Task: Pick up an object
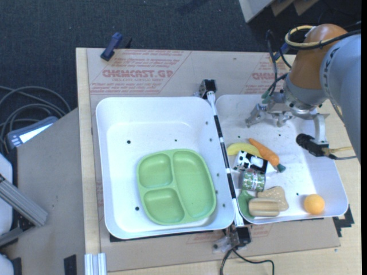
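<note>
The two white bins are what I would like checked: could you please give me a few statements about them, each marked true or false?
1. The green divided tray lies in the left bin. True.
2. The carrot lies in the left bin. False: it is in the right bin.
3. The orange ball sits near the right bin's front right corner. True.
4. The claw holds the banana. False: it hangs over bare floor behind the items.

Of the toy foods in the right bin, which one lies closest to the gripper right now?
The carrot. It lies just below the gripper, at the top of the pile, while the banana, the can, the bread and the orange ball sit farther down the right bin.
</note>
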You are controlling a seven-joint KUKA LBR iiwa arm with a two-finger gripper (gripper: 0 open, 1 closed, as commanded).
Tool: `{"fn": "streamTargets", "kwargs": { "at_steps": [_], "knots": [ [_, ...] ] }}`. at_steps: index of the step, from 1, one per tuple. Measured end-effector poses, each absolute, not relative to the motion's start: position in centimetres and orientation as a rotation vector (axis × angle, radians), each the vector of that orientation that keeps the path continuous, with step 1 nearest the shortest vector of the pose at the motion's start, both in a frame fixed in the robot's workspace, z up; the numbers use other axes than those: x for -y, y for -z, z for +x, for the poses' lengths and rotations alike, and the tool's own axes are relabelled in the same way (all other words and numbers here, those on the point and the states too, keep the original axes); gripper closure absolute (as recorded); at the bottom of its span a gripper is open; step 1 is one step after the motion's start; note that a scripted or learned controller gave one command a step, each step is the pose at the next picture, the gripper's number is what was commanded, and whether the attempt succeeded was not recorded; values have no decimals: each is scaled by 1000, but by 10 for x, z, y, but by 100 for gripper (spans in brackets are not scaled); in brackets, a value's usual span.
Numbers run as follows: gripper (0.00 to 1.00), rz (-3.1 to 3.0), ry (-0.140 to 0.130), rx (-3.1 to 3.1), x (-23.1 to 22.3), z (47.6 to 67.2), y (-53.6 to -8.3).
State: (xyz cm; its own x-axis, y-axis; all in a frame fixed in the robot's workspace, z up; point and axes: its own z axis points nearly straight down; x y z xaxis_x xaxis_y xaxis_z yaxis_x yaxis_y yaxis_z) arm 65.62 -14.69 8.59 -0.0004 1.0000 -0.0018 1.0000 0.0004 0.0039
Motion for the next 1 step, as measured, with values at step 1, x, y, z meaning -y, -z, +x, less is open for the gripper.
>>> {"fn": "streamTargets", "kwargs": {
  "at_steps": [1],
  "knots": [
    [0,2223,0,-2221,128,594,-84]
  ]
}}
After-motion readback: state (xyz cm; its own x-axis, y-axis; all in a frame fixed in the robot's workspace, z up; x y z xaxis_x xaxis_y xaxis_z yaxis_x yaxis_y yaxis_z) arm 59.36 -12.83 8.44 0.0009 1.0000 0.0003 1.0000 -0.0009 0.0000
